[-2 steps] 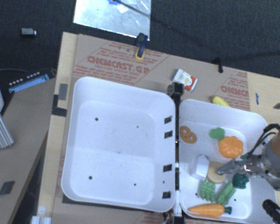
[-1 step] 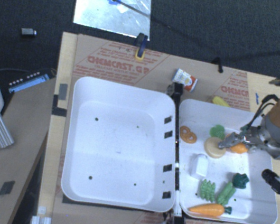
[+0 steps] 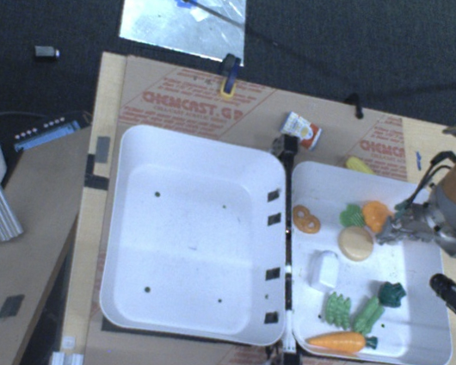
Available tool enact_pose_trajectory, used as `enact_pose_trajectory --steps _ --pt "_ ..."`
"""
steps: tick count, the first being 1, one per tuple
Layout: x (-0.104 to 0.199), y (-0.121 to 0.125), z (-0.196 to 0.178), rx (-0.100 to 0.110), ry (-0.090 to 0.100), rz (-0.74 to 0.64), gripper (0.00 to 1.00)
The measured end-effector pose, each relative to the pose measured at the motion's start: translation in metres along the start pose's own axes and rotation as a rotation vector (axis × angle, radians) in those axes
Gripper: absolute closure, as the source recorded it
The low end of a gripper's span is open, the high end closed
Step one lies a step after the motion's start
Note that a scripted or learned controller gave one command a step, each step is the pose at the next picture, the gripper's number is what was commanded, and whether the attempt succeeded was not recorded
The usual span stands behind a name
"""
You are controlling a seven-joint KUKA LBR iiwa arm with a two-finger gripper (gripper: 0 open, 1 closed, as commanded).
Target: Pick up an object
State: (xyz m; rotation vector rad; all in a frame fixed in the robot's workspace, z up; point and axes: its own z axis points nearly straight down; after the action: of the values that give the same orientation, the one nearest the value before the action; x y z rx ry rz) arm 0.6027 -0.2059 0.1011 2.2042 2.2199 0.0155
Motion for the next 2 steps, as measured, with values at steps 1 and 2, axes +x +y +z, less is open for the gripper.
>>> enact_pose_trajectory --steps 1,2 --pt "0.015 0.027 -0.139 -0.002 -0.003 -0.001 1.0" --pt "0.098 0.067 -0.187 0.007 0.002 -0.004 1.0"
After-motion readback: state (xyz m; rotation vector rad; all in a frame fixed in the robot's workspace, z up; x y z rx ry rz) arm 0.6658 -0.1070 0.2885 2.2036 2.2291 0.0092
